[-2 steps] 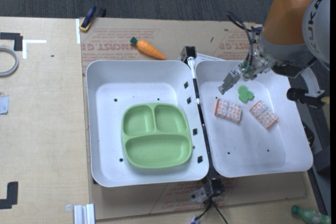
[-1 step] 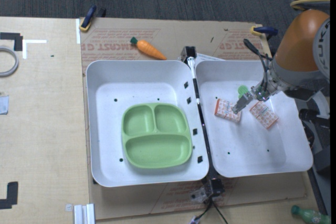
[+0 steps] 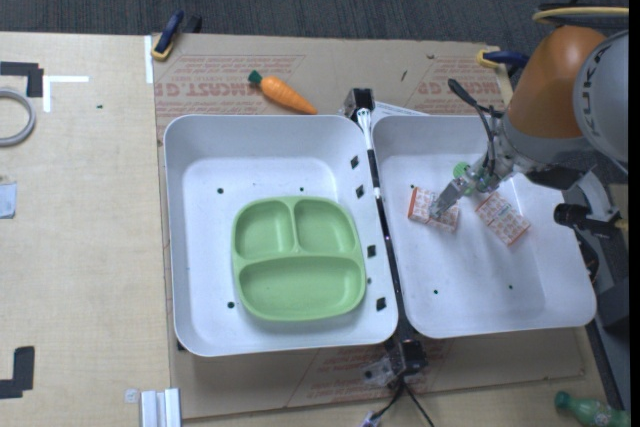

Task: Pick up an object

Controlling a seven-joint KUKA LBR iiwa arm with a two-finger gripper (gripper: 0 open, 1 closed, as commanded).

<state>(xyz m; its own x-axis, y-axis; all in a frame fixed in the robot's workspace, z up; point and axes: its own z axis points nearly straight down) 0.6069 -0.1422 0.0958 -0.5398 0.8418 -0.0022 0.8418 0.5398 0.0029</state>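
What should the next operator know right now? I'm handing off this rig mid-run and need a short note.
Claw: down inside the right bin, its tip at the left packet; whether it is open or shut cannot be told, and no grasp is confirmed.
Things: two red-and-white packets lie in the right bin, the second packet just to the right of the claw. A green divided plate sits in the left bin. A toy carrot lies on the cardboard behind the bins.
Done: arm has reached the packets.
Left: secure a grip and lift; nothing looks raised yet.
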